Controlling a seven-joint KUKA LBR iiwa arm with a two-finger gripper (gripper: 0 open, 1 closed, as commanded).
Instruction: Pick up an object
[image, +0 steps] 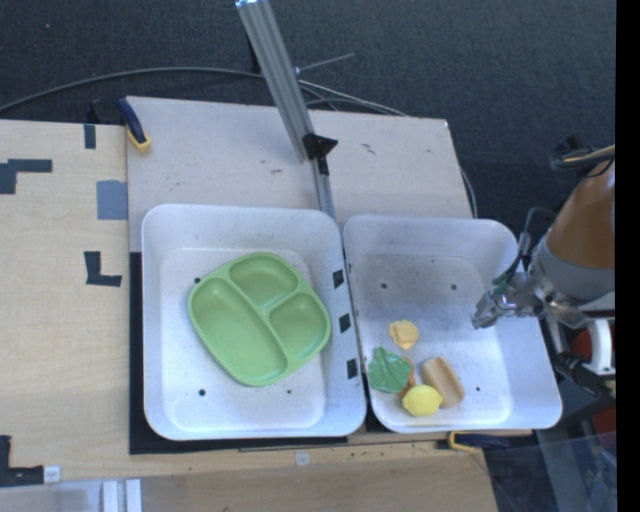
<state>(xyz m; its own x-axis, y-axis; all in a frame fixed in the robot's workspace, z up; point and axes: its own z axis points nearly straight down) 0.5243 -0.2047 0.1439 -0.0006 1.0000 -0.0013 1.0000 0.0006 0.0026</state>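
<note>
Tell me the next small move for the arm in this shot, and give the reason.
Probably shift the tool toward the front of the right bin and a little left, until it sits over the cluster of items. It now hangs near that bin's right wall, while the pale yellow piece, green toy, lemon and bread roll lie apart from it, near the front.

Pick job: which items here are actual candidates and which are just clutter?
Candidates, all in the right bin:
- lemon
- green leaf toy
- bread roll
- small yellow piece
- gripper, above the bin's right side, apart from them

Clutter:
- green divided plate in the left bin
- clamp at the board's far left corner
- metal pole
</note>
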